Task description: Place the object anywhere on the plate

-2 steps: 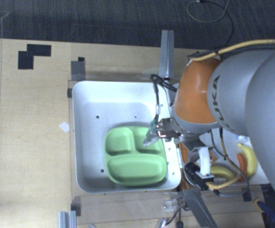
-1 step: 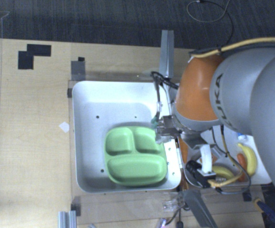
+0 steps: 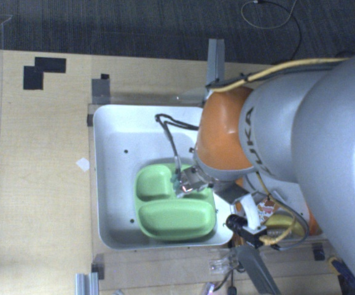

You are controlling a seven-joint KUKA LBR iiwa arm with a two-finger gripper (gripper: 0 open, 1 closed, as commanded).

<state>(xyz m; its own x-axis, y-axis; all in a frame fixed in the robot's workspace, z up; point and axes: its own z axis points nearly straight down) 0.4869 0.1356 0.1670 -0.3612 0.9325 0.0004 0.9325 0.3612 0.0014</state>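
Arm [image 3: 300,128]: I see it fill the right half of the frame, coming in from the right and bent down over the bin; I judge it stands so to bring the object above the plate.
Bin [image 3: 113,165]: white, in the centre of the frame; its right part is hidden under the arm, and the second bin too.
Plate [image 3: 171,211]: green, with compartments, in the lower part of the bin; its upper right corner lies under the wrist.
Gripper [image 3: 187,186]: just above that corner of the plate; whether it is parted or closed, I cannot tell.
Object: I cannot make it out; perhaps it is at the gripper, covered by the wrist.
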